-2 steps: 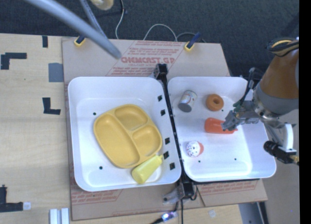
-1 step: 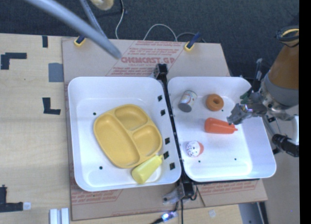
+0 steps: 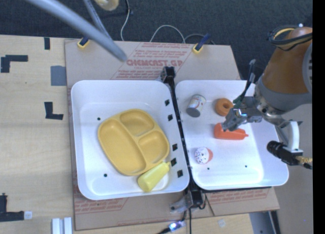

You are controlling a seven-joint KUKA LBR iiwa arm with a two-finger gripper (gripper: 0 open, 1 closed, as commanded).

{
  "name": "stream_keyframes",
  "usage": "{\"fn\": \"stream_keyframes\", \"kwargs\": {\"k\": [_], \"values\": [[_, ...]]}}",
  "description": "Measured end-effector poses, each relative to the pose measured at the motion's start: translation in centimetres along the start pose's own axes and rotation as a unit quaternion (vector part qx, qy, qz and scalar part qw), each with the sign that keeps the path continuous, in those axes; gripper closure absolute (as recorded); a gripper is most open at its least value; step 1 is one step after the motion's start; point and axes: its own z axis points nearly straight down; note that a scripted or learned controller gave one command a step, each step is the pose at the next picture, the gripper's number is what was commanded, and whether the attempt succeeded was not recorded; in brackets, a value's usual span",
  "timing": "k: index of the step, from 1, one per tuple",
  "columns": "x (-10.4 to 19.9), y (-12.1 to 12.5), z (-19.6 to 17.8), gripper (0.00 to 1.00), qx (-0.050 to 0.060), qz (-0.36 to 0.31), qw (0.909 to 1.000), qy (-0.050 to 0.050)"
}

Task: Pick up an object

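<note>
A: Where is the gripper [image 3: 233, 120]?

B: Over the right bin [image 3: 264, 174], low above the orange carrot-shaped toy [image 3: 231, 133]. The toy lies flat just under the fingertips, stretching out to either side of them.

A: Are the fingers shut on it?

B: I cannot tell. The metal parts blur together there, and nothing shows plainly between them.

A: What else lies near the fingers?

B: A small orange doughnut [image 3: 222, 106] sits just up and to the left of them, close but apart from the carrot. Further left is a grey cup [image 3: 195, 105] tipped on its side. Below and left of the fingers rests a white ball with red marks [image 3: 202, 155].

A: And the other bin?

B: The left bin [image 3: 84, 126], well away from the fingers, holds a yellow divided plate [image 3: 133, 139] with a yellow bottle [image 3: 153, 176] touching its lower edge.
</note>
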Motion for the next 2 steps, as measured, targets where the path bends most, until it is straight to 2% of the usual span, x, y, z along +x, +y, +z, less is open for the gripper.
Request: {"fn": "stream_keyframes", "kwargs": {"k": [2], "values": [[11.2,-0.3,-1.2,1.00,0.000,-0.001,1.0000,0.000]]}}
